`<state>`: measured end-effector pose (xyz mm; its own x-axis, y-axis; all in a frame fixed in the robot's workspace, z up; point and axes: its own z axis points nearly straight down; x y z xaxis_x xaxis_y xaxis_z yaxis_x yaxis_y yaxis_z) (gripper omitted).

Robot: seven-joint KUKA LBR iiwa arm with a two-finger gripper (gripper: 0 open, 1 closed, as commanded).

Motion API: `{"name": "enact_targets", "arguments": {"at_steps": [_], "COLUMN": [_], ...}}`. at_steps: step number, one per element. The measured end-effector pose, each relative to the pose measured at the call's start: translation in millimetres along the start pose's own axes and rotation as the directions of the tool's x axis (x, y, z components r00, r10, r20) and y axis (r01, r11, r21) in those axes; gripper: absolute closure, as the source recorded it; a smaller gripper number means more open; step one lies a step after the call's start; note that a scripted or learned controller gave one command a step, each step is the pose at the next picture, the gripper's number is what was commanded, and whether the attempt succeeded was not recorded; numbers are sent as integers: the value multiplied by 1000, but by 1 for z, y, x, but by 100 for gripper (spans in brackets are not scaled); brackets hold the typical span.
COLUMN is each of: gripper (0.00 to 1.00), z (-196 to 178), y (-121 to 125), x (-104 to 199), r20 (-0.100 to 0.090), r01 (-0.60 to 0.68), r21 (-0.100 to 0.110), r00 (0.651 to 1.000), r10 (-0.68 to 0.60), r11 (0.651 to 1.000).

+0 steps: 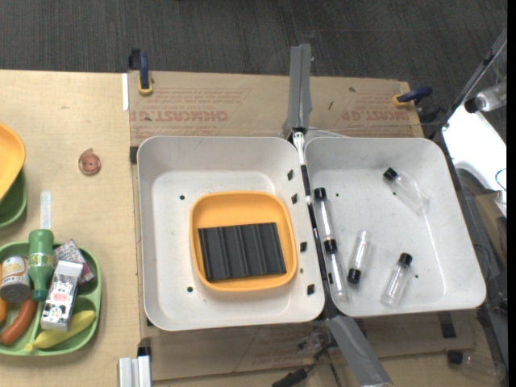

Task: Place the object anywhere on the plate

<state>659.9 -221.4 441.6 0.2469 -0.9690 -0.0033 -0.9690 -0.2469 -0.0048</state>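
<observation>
An orange, rounded-square plate [242, 202] sits in the middle of the left white bin [161, 216]. A black ridged rectangular object [242, 250] lies flat on the plate and covers most of its floor. Several clear vials with black caps lie in the right white bin [451, 216]: one near the back right [405, 187], two end to end along the divider [324, 224], one near the middle [358, 254] and one toward the front right [396, 279].
On the wooden bench to the left stand a green plate of toy food [48, 301], a yellow bowl [8, 168] and a small pink disc [89, 162]. Blue clamps [141, 69] [411, 97] hold the cardboard behind the bins. White equipment [480, 135] stands at the right edge.
</observation>
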Motion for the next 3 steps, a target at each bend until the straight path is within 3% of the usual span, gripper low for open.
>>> {"name": "enact_targets", "arguments": {"at_steps": [1, 2, 3], "gripper": [0, 0, 0], "z": [0, 1, 94], "y": [0, 39, 28], "x": [0, -20, -16], "r20": [0, 3, 3], "r01": [0, 290, 684], "r21": [-1, -3, -2], "r00": [1000, 957, 729], "r10": [0, -290, -684], "r11": [1000, 957, 729]}}
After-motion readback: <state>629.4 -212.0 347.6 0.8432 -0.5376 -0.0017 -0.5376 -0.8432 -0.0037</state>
